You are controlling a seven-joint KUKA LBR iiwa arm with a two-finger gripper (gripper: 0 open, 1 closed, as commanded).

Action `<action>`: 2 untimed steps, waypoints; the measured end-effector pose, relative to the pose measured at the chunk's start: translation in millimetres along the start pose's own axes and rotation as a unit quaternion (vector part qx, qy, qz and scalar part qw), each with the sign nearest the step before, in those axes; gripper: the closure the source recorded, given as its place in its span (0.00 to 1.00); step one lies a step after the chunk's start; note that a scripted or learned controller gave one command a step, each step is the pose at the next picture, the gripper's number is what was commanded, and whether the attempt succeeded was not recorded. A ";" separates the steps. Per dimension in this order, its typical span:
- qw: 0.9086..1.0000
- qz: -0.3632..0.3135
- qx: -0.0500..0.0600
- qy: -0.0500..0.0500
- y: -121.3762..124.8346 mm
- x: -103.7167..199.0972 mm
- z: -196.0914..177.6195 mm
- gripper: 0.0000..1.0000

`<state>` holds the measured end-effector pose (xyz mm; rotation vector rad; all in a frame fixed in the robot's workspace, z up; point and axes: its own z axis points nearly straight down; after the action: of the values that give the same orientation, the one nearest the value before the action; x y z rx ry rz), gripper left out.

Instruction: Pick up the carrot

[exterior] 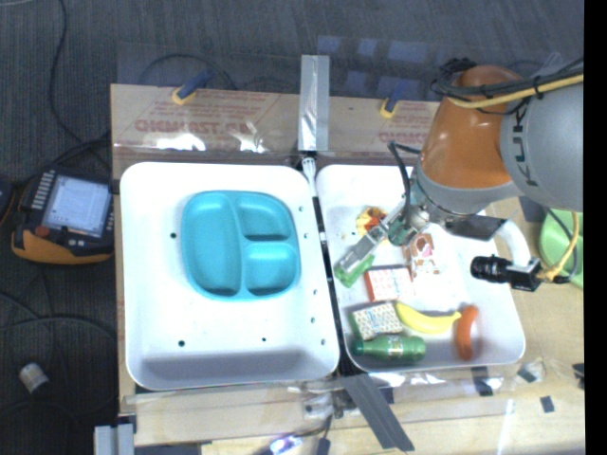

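Observation:
The carrot [466,333], a short orange piece, lies in the front right corner of the right bin [512,349], just right of a yellow banana [427,320]. My gripper [402,227] hangs low over the middle of that bin, up and to the left of the carrot and well apart from it. It sits next to the top end of a clear green bottle [358,258] and a small red-and-white packet [423,253]. The arm's orange band [465,140] covers the bin's back right part.
A green bottle [391,349] and a patterned box [376,319] lie along the right bin's front wall, with a red card [387,281] behind them. The left bin [152,349] holds a blue divided tray [242,242]. A black fixture [503,270] pokes in at the right.

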<state>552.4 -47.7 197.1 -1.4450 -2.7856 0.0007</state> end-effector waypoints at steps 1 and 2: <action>1.000 0.004 -0.001 -0.001 34.1 -14.1 -33.2 0.00; 0.998 -0.061 0.000 -0.001 16.9 24.9 14.3 0.00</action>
<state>551.8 -17.6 182.8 -1.2730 -2.8701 0.0030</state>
